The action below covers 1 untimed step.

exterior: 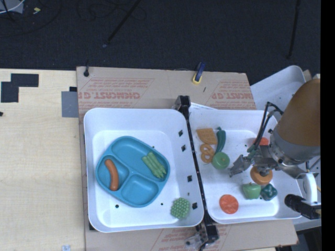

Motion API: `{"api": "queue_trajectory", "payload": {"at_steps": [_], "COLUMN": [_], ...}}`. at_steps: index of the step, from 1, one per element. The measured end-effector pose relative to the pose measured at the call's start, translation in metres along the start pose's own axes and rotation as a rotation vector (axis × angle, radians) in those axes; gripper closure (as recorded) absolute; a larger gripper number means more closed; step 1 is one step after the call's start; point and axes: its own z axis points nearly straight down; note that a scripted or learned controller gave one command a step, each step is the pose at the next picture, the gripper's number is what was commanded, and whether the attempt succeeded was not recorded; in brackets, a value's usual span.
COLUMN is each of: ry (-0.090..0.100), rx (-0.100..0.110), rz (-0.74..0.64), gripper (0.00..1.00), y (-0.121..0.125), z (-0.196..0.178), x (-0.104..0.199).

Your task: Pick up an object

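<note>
Reaching into the right bin (209, 213), not yet lifting anything.
I see my gripper (242, 166) low among the toys, fingers spread with nothing between them, beside the green ball (220, 160); next I'd judge it needs to centre over that ball, then close.

Red printed lettering ran across the cardboard (157, 90) sheet lying under the bins (93, 166), in two repeats above their far rims. It appeared upside down and mirrored, too unclear to read with confidence. No other text was legible.
</note>
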Motion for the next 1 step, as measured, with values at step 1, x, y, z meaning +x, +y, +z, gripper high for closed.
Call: {"api": "queue_trajectory", "payload": {"at_steps": [1], "ry": [-0.002], "rx": [-0.012], "rz": [-0.002], "gripper": [0.00], "y": [0.0027], "z": [-0.0055], "x": [-0.0003]}}
